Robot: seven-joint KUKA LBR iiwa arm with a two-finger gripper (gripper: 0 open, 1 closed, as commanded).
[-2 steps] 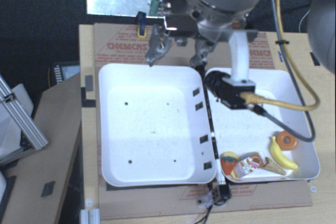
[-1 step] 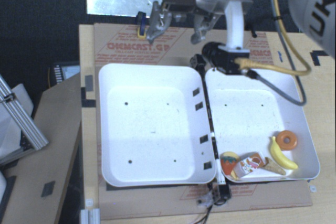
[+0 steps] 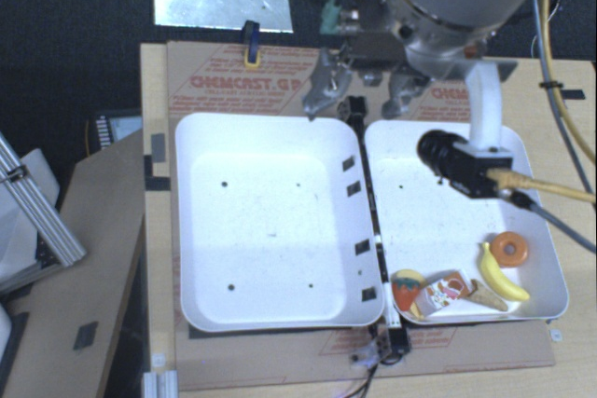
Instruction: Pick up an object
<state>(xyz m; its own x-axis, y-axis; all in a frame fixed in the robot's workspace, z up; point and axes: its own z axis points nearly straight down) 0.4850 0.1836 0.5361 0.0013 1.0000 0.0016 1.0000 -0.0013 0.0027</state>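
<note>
Camera view, from above at a slant: your pincer [image 3: 362, 95] hangs over the far edge of the bins, near the seam where they meet, its two metal fingers [image 3: 326, 89] spread apart with nothing between them, so read it as released and unloaded. No object has been picked up; by the look of it the whole grasp is ahead of you: travel to the near right corner, descend, close, lift. The candidates all sit in the right bin [image 3: 410, 210], crowded into its near corner, well apart from the pincer. The banana [image 3: 499, 275] is a smooth yellow curved shape, likely toy plastic. Just beside its upper end lies an orange ring [image 3: 509, 248], doughnut-shaped with a dark centre. A flat printed packet [image 3: 441, 292], white and red, looks glossy and thin, and may be awkward to pinch. An orange-red rounded piece [image 3: 408, 288] touches the packet's left side; a tan wedge [image 3: 488, 297] rests between packet and banana. What the last two are you cannot tell. The left bin [image 3: 270, 219] is shallow white moulded plastic with rounded corners and small dark dots. Both bins rest on a printed cardboard sheet [image 3: 233, 81] over the worktop. A black cylindrical unit [image 3: 454, 161] hangs from the arm above the right bin.
</note>
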